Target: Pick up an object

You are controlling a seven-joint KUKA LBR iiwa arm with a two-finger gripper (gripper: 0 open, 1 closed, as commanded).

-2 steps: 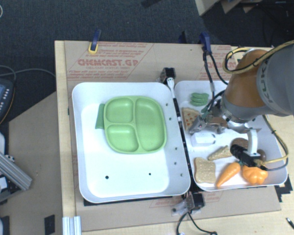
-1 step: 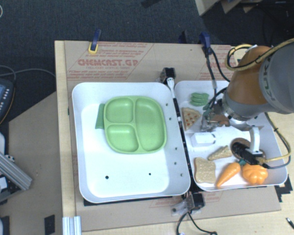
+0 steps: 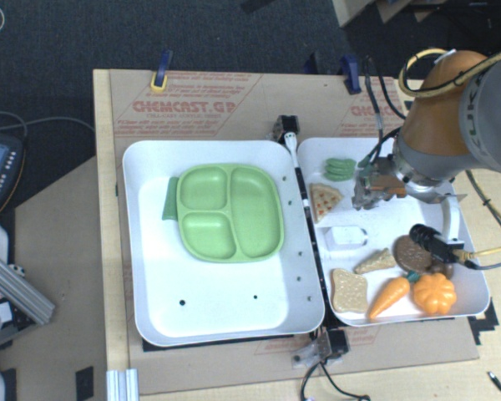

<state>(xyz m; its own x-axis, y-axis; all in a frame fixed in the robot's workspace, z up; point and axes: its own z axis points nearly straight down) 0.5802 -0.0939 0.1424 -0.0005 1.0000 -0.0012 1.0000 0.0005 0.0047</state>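
The right bin [image 3: 476, 299] holds several toy foods. A pizza slice [image 3: 323, 199] lies at its left side, with a green ridged piece [image 3: 340, 169] behind it. A white piece [image 3: 347, 237] rests mid-bin. Toward the front lie a bread slice [image 3: 348, 291], a tan wedge [image 3: 374, 262], a carrot [image 3: 387, 297], a small pumpkin [image 3: 434, 294] and a brown round piece [image 3: 414, 254]. My gripper [image 3: 364, 197] hangs low over the back middle of this bin, between the pizza slice and the white piece, right of the pizza. Nothing shows between its fingers.
The left bin [image 3: 150, 291] carries a green divided plate [image 3: 230, 211] with a green edge beneath its left side. A black divider runs between the bins. Clamps sit at the bench's back edge. Cables loop around the arm at the right.
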